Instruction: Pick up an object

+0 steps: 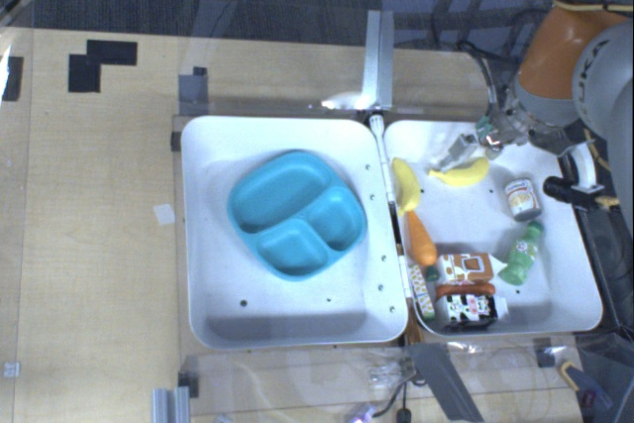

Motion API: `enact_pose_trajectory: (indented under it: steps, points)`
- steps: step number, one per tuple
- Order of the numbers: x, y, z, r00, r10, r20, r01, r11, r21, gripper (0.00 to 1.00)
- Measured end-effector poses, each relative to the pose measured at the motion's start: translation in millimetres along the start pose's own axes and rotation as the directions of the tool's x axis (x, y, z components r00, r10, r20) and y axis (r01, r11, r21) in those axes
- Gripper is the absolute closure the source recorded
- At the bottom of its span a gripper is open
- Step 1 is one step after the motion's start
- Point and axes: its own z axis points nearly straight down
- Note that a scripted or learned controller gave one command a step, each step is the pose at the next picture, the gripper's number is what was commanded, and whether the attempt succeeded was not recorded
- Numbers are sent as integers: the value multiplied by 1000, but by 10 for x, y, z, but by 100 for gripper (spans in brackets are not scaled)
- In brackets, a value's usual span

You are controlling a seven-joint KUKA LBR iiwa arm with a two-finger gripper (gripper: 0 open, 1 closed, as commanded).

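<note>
L bin (213, 312) holds a divided plate (296, 213) at its centre. R bin (584, 297) sits just beside it at 3 o'clock. In R bin: one banana (405, 185) along the 9 o'clock wall, carrot (421, 239) just below it, another banana (463, 174) toward 12, can (521, 198) at 2, bottle (521, 254) at 4, two cartons (466, 290) at 6.

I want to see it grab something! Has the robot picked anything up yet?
Not yet. The gripper is low in the right bin, next to a banana. Nothing looks lifted: the carrot, green bottle and small can lie in the bin. Grabbing and lifting are left.
</note>
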Motion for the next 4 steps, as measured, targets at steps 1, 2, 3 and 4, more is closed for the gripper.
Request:
enact_pose_trajectory:
  steps: [1, 2, 3, 4]
  points:
    - [41, -16, 1, 1000, -6, 14, 6, 1000, -5, 0]
    - [-22, -12, 3, 1000, 1, 3, -1, 1000, -1, 0]
    - [-17, -42, 63, 1000, 9, 15, -9, 1000, 2, 0]
    - [-37, -24, -51, 1000, 7, 25, -7, 1000, -8, 100]
